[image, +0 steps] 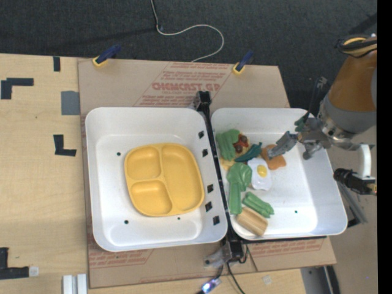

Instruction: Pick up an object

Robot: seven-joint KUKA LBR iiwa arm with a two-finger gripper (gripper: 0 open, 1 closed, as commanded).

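gripper (pixel 278 149) is reaching into the right bin (pixel 306 210) from the right, its dark tip hanging over the orange piece (pixel 277 162) at the edge of the toy food pile; whether it is open or closed i cannot tell from this slant, and nothing is showing as held. the likely target is sitting in the left half of that bin, where the play food is crowding against the wall shared with the left bin (pixel 104 164). these pieces are looking like light, hollow plastic, stiff and smooth, so they are probably sliding or tipping easily under a glancing touch; taking hold across a narrow, flat-sided part, such as the middle of the bread-like block (pixel 252 221), is seeming safer than pinching a rounded end. counting what is visible: two white bins, one yellow divided plate (pixel 164 179) lying in the left bin, one fried egg (pixel 262 173), one bread-like block, one orange piece, and roughly three or four green vegetable pieces (pixel 239 177), overlapping too much for a firm count.
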